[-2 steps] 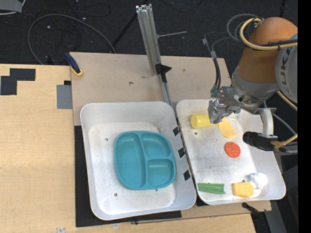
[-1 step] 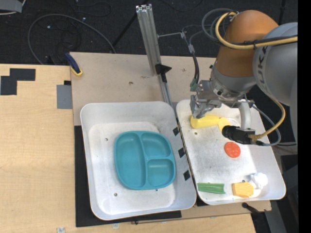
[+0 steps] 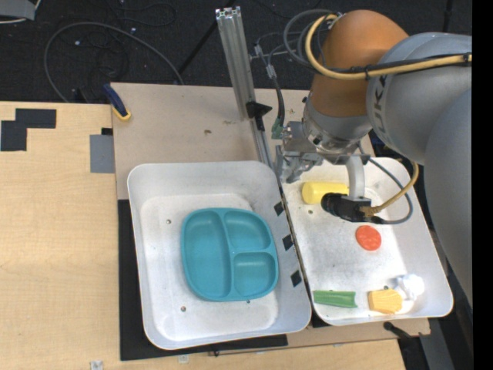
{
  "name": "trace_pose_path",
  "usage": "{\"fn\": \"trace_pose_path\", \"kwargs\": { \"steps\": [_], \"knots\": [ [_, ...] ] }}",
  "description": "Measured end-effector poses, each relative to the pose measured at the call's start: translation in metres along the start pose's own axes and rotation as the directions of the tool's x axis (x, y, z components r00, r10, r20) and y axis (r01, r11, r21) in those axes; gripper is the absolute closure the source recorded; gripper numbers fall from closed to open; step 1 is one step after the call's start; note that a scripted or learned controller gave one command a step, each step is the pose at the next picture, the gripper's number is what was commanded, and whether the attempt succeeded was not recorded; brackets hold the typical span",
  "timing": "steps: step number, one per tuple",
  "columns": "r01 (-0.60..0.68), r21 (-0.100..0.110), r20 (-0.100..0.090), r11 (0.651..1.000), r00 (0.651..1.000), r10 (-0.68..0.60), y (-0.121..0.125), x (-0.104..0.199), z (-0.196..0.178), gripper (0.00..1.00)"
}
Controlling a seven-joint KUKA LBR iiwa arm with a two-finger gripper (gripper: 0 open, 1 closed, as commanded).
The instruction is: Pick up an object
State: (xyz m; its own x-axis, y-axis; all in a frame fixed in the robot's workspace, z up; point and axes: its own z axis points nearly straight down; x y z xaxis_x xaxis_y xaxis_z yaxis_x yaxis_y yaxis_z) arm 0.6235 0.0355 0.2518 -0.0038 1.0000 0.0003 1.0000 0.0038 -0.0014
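Within the left bin [image 3: 154, 206] lies one teal tray [image 3: 229, 253].

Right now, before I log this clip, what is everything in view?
left bin: one, white, on bench
right bin: one, white, beside it
plate: one, teal, divided, in left bin
cylinder: one, yellow, right bin, far end
disc: one, red, right bin, middle
green block: one, right bin, near edge
yellow block: one, beside green block
lump: one, white, right bin, near right corner
post: one, silver, behind bins
clip: one, blue and yellow, bench's far left
arm: one, grey, orange band
gripper: one, by cylinder
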Motion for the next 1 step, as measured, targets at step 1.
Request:
{"fn": "trace_pose_path", "kwargs": {
  "steps": [1],
  "knots": [
    [0.000, 0.000, 0.000, 1.000, 1.000, 0.000, 0.0090, 0.0423, 0.0085, 1.00]
  ]
}}
